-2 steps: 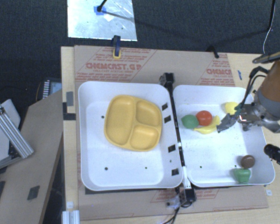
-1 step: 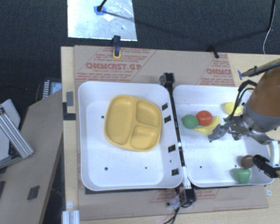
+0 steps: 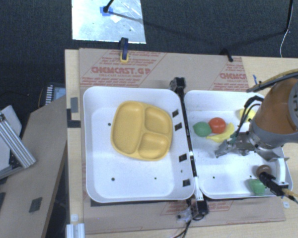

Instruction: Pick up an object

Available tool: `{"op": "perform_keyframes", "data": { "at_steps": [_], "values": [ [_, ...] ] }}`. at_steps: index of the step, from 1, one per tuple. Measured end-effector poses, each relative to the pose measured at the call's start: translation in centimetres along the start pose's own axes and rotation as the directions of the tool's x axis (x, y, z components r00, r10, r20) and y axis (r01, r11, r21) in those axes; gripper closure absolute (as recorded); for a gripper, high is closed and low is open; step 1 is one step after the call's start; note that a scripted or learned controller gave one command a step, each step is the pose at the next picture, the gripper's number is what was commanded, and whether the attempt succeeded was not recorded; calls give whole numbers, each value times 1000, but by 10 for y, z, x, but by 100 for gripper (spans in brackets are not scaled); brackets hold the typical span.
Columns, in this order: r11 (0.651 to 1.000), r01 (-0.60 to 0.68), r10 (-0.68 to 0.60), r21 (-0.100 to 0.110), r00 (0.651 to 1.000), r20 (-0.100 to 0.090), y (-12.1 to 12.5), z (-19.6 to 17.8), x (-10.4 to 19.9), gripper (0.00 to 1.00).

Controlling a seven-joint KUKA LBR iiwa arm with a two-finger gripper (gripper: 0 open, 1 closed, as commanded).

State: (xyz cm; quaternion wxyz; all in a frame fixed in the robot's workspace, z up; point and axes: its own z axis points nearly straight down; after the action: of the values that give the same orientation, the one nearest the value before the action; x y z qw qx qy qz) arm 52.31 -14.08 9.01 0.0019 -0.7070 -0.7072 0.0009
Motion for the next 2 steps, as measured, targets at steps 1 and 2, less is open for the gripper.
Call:
{"op": "perform_keyframes", "data": {
  "at_steps": [1,2],
  "values": [
    [1000,-1,1,-6,1000,2,2,-13,-1,100],
    [1000,4,-4,-11,1000,3,13,-62,-2,100]
  ]
}}
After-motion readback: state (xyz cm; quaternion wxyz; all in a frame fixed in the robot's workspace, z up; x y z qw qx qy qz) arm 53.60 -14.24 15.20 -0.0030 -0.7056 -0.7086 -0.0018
